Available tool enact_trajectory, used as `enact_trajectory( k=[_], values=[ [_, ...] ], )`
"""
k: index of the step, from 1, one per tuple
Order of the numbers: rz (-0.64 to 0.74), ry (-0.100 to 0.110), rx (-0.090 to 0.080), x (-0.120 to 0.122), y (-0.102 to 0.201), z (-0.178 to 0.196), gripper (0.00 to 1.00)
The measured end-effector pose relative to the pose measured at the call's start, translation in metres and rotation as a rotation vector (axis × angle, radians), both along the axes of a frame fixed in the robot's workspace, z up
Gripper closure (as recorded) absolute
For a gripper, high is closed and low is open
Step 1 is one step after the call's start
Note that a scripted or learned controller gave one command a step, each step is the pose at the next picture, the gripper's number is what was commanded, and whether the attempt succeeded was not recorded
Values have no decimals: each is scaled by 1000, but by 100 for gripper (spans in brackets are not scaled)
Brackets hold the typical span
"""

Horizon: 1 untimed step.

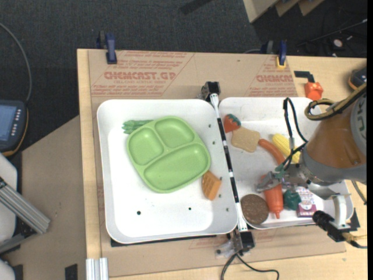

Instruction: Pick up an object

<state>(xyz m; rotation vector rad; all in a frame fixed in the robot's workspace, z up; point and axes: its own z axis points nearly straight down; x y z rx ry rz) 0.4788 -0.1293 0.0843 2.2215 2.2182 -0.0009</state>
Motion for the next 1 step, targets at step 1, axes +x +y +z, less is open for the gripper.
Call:
enact_trajectory(
  k=[1],
  values=[
    [3,2,3,0,21,0,0]
  ],
)
